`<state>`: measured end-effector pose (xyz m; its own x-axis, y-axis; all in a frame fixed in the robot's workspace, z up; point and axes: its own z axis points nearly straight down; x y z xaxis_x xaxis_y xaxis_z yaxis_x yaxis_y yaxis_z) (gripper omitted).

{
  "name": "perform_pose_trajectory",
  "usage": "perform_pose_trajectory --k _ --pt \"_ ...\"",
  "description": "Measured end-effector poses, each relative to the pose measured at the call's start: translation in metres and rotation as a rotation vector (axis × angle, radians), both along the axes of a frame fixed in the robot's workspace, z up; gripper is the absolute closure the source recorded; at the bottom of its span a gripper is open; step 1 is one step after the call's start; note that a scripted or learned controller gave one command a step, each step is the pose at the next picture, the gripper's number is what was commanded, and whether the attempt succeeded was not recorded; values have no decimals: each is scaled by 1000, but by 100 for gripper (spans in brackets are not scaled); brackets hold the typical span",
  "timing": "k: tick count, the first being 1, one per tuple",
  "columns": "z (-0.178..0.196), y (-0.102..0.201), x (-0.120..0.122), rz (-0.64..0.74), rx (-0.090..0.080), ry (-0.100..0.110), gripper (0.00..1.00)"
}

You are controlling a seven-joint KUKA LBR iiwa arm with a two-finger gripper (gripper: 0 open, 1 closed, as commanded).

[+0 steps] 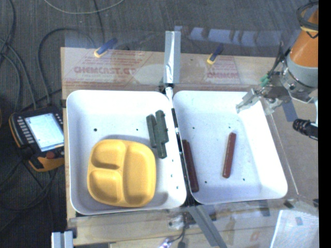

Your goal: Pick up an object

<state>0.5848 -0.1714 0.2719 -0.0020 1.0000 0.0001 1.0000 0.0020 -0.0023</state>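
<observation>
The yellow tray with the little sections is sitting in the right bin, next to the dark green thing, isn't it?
Not quite. The camera view shows the yellow tray in the left bin, not the right one. The rest is right: it has sections, and the dark green thing lies next to it in that same bin.

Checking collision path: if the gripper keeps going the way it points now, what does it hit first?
The gripper points left and down over the right bin. Likely bare bin floor first; the reddish-brown stick lies off that line. Depth is unclear.
</observation>
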Motion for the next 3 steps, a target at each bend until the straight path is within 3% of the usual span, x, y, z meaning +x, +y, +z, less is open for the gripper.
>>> perform_pose_trajectory --k 1,2,3 --pt "-172 -20 9 -122 -2 -1 0" --pt "-180 11 -32 -110 -7 -16 0" --pt "-171 12 -31 -109 -5 -18 100"
